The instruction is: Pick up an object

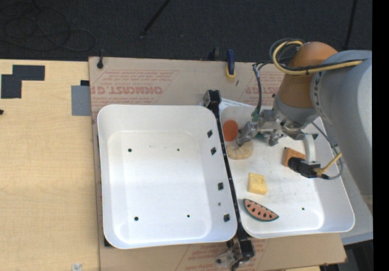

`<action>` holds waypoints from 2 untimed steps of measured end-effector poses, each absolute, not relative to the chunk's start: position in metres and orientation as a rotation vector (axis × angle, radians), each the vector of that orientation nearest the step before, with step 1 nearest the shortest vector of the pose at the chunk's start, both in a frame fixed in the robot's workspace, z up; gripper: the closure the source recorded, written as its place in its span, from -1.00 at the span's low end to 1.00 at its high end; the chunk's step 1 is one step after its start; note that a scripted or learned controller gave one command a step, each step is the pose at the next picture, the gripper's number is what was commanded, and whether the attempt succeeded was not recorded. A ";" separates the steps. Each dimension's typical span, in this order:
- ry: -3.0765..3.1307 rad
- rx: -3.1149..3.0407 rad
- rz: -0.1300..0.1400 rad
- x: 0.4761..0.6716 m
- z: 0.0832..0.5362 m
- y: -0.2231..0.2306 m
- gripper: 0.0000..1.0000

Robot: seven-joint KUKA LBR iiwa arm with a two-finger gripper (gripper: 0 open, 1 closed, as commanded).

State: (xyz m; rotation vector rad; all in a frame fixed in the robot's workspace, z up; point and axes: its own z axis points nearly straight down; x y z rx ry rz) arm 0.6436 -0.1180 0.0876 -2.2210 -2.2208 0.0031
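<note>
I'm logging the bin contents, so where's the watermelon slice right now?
The watermelon slice lies in the right bin, near its front-left corner, just below the yellow cheese block.

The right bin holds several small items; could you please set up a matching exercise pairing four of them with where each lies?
Things:
1. orange ball
2. yellow block
3. watermelon slice
4. tan disc

Places:
A. near the bin's front edge, closest to the camera
B. against the divider, at the bin's far left
C. middle of the bin floor, apart from the others
D. just below the gripper, in front of the ball

Pairs: 1-B, 2-C, 3-A, 4-D
</note>
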 end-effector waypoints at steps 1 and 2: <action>-2.222 -2.221 0.002 0.644 0.088 -0.136 -1.00; -2.228 -2.221 0.004 0.644 0.089 -0.083 -1.00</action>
